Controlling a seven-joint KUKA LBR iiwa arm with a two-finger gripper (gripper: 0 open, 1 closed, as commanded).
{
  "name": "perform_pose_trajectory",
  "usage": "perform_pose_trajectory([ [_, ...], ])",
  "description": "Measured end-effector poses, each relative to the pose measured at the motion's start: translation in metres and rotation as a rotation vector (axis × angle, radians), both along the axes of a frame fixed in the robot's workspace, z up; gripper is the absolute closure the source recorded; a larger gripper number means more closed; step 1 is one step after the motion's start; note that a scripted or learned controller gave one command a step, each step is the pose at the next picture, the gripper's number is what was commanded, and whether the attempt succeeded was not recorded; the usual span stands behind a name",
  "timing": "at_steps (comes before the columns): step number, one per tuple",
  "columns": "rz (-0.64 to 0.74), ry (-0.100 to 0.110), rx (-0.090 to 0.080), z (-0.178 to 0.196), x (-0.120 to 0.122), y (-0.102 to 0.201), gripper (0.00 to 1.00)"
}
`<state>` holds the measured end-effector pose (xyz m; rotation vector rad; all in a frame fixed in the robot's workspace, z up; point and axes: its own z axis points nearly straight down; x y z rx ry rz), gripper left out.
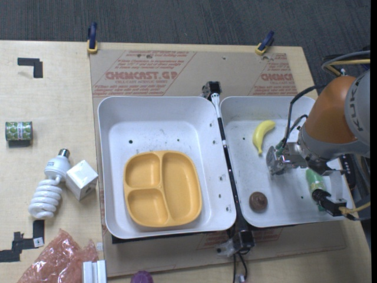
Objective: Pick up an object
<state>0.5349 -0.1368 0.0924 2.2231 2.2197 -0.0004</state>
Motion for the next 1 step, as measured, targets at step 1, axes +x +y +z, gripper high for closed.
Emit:
perform_pose_trajectory([
  [1,0.0,0.0,0.0,-0.0001,-0.0575,0.038,0.0],
])
